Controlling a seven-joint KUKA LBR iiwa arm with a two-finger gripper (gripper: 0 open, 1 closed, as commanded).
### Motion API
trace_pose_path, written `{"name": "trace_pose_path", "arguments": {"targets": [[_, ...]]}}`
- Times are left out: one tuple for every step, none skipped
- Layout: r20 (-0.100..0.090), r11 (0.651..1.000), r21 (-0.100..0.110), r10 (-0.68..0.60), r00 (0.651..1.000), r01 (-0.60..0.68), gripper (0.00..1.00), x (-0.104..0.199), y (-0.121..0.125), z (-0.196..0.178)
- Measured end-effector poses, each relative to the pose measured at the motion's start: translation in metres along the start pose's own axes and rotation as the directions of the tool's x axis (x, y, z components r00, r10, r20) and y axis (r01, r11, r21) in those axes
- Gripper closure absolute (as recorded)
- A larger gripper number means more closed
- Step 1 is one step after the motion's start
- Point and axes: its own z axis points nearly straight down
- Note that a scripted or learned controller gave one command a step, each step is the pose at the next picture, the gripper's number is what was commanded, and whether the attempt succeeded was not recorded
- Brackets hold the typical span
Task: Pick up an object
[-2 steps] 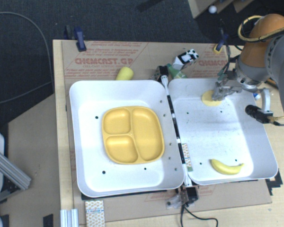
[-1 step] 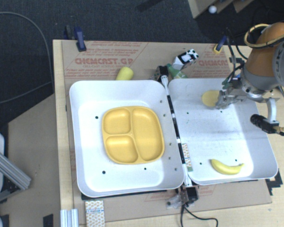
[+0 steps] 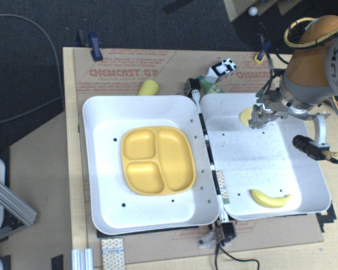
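brown cardboard bench (image 3: pixel 158 63) on dark carpet (image 3: pixel 34 72); whether the fingers (image 3: pixel 258 118) grip is unclear.

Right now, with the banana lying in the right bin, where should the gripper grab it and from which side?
Probably at the thick middle of the banana, coming straight down from above. It lies flat near the right bin's front wall, curved ends turned up, so the fingers should close across its narrow width, front to back. The gripper sits at the bin's far end.

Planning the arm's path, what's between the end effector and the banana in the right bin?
Bare white bin floor. In the camera view the end effector is over the right bin's far end, the banana lies near its front edge, and nothing sits between them.
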Motion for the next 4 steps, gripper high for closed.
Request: {"name": "trace_pose_path", "arguments": {"targets": [[0.000,1.000,0.003,0.001,1.000,-0.001,1.00,0.029,-0.001,0.042],[0.000,1.000,-0.003,0.000,1.000,0.000,1.00,0.094,0.042,-0.017],[0.003,1.000,-0.004,0.002,1.000,-0.002,1.00,0.060,0.022,-0.062],[0.003,1.000,-0.003,0.002,1.000,-0.002,0.00,0.061,0.022,-0.061]]}}
